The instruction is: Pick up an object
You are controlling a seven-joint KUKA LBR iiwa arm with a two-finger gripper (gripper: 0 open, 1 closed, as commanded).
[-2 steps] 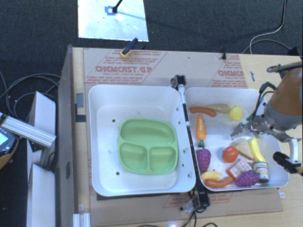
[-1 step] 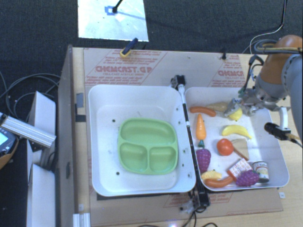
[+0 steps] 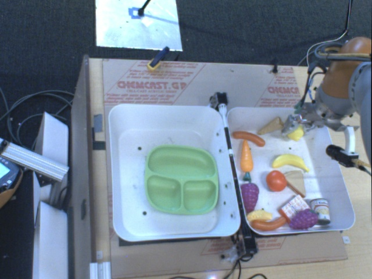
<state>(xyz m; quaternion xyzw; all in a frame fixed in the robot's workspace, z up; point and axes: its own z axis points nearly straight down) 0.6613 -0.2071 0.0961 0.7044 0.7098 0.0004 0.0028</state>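
The right bin holds several toy foods. A small yellow piece lies at its far side, and my gripper is right over it, touching or nearly touching it. A tan wedge sits just to the left of the gripper. Nearer the middle are a red sausage, a carrot, a banana and a tomato. Purple grapes lie by the divider.
The left bin holds a green divided plate. At the right bin's front are a small can, more grapes, a carton and an orange piece. The arm enters from the right.
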